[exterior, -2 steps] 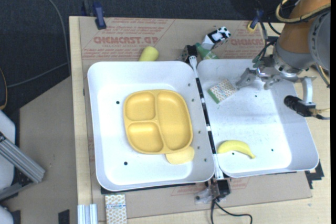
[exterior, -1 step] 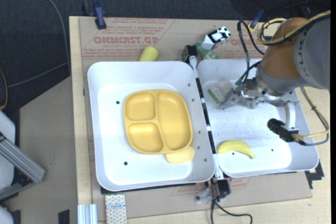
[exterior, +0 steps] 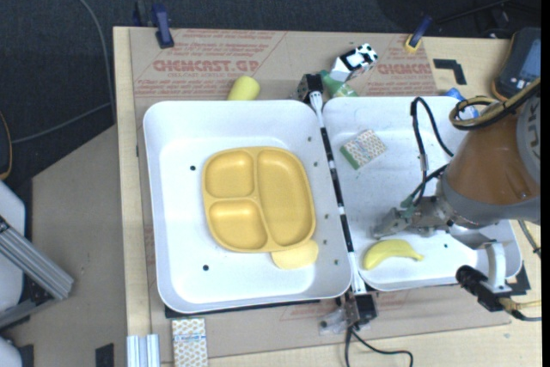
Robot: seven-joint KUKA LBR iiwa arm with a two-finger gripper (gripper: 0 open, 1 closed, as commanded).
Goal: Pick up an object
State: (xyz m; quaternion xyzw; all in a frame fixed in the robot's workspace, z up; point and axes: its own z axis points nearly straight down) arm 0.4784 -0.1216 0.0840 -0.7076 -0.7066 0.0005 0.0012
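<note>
My gripper [exterior: 388, 225] sits in the right bin [exterior: 387, 120] just above the banana [exterior: 391, 253]; can't tell how the claw's set.

A yellow banana [exterior: 392, 253] lay flat near the lower edge of the right bin [exterior: 387, 120], curved ends down. A small checked green packet [exterior: 363, 148] lay tilted upper left.

two white bins [exterior: 172, 185], one yellow tray [exterior: 258, 198], one banana [exterior: 391, 253], one packet [exterior: 364, 148].
</note>
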